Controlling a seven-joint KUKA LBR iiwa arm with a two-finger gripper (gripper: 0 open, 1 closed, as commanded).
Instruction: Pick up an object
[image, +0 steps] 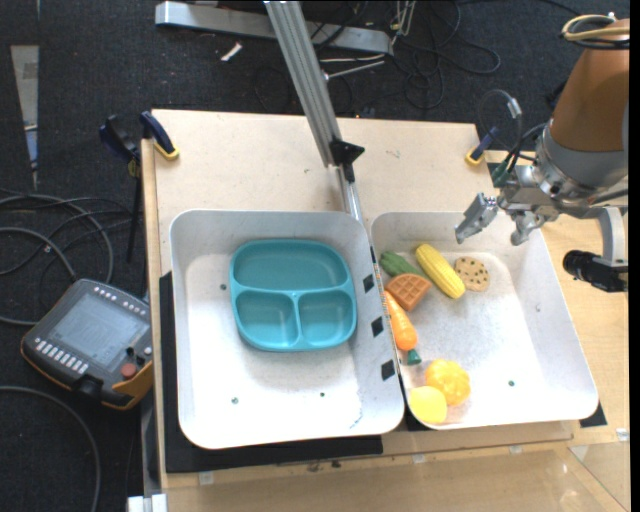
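The right bin (545, 330) holds toy food along its left side: a yellow corn cob (439, 270), a round cookie (471, 273), a brown waffle (407, 291), a green vegetable (394, 263), an orange carrot (402, 325), and two yellow pieces (446, 379) near the front. My gripper (497, 226) hovers above the bin's back edge, up and to the right of the cookie. Its two fingers (472, 222) are spread apart with nothing between them.
A teal divided plate (293, 294) lies in the left bin (210, 390). A slanted metal pole (312, 85) crosses above the bench back. Clamps sit at the bench corners (158, 137). A teach pendant (88, 340) lies on the floor at left.
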